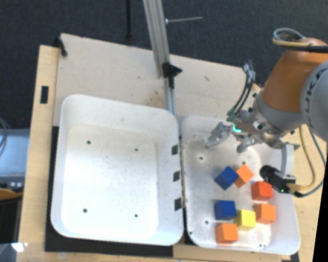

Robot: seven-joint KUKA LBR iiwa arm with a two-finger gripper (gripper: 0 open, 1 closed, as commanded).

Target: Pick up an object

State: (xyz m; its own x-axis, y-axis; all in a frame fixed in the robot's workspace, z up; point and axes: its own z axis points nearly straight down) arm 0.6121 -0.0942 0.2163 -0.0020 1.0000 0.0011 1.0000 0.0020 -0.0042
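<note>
Hovering gripper (231, 138) spread, grasping nothing; just below it I favour the blue cube (226, 177): light, rigid, flat-sided.

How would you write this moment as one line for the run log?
arm: over right bin | hand: open, holds nothing, above bin's far end | blocks: blue, orange, yellow, clustered nearer | left bin: no blocks
</note>
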